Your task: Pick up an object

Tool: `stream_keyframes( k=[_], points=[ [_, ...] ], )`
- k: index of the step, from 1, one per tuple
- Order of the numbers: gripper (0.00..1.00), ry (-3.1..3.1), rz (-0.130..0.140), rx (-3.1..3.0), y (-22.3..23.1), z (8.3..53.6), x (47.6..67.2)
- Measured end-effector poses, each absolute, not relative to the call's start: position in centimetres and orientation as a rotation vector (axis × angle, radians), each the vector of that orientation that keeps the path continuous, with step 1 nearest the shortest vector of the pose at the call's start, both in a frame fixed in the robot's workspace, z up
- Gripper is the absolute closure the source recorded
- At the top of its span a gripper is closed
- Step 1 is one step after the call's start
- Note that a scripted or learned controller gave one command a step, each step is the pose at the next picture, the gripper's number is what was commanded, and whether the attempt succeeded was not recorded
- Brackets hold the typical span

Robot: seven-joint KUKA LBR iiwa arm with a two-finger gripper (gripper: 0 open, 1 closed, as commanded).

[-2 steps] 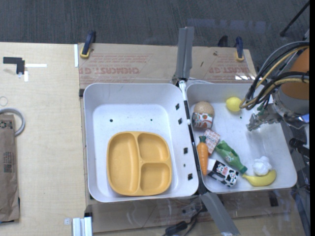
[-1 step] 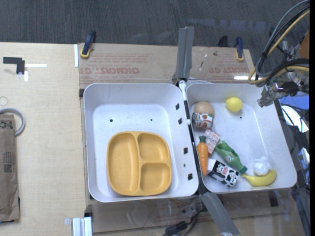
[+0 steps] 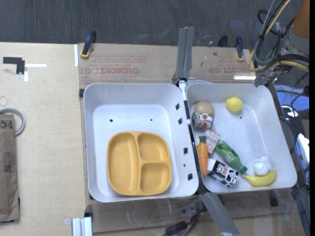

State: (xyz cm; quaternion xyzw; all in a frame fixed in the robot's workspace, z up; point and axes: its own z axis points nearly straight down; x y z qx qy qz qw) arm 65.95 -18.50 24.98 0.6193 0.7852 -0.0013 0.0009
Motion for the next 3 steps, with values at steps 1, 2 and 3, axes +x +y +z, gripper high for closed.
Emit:
stream_keyframes(
  k=[1, 2, 3],
  points=[
    [1.00, 2.465, -0.007, 1.940, -18.5, 25.9, 66.0],
    [1.00, 2.759, -0.002, 1.498, -16.2, 24.0, 66.0],
    [1.00, 2.699, -0.003, 1.602, -14.9, 32.5, 66.0]
  ],
)
